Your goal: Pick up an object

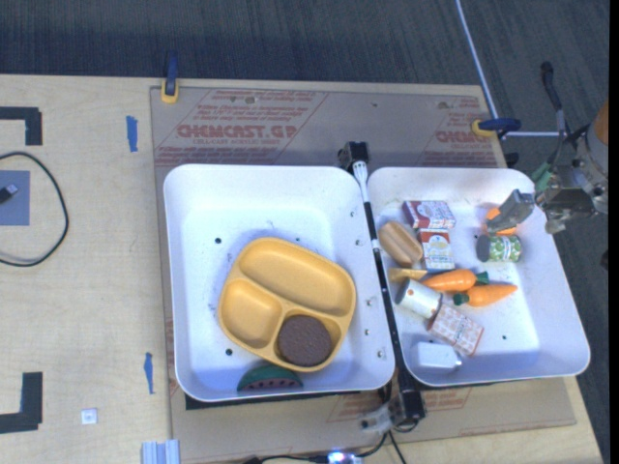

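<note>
Right of frame, the tool (pixel 519 206) hangs over the right bin (pixel 571 341), just above a small green can (pixel 504 249); its spread I cannot tell. The can looks light, stiff, slick; grip across its sides.

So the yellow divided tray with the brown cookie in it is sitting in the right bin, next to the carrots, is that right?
Not quite. The camera view shows the yellow divided tray in the left bin, not the right one. The brown cookie does lie in one of its compartments. The carrots are in the right bin, apart from the tray.
</note>
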`<state>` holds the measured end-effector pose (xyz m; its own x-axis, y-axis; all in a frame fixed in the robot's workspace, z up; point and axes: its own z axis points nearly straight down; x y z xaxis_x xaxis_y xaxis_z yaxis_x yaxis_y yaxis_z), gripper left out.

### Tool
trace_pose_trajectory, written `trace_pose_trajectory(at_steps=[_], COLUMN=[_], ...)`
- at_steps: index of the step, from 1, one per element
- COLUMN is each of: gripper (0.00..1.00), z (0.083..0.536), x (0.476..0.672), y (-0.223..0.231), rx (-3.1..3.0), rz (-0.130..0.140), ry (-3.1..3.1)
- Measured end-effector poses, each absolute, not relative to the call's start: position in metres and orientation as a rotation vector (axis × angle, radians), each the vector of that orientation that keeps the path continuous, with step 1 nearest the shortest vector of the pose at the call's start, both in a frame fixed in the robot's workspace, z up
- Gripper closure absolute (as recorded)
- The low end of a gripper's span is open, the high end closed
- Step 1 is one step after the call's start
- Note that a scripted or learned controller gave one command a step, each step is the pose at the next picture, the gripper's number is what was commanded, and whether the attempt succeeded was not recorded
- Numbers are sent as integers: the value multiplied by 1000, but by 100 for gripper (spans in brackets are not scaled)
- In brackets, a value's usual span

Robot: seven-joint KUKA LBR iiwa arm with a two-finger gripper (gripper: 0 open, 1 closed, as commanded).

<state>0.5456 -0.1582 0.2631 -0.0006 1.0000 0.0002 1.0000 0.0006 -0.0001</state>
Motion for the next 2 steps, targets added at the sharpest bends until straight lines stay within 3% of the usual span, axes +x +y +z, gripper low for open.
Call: trace_pose_trajectory(at_steps=[1, 2], gripper=[0, 0], z=[102, 86], x=[535, 488], y=[-191, -135], rx=[-2228, -2224], rz=[-12, -4], ry=[-2228, -2225])
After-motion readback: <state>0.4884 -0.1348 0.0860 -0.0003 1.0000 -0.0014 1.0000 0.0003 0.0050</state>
